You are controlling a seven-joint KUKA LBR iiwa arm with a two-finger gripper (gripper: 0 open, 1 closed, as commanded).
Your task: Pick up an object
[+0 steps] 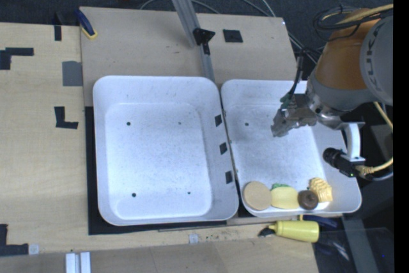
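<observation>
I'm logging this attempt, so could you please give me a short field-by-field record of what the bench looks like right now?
arm: reaches in from the right, over the right bin
gripper: gripper above the right bin's upper middle, apart from the objects
left bin: left bin beside the right one, speckled white floor
objects: tan disc, yellow piece, small dark round piece, yellow ridged piece, clustered along the right bin's near edge
outside bins: yellow tool on the bench in front of the right bin
held: nothing visibly between the fingers
</observation>
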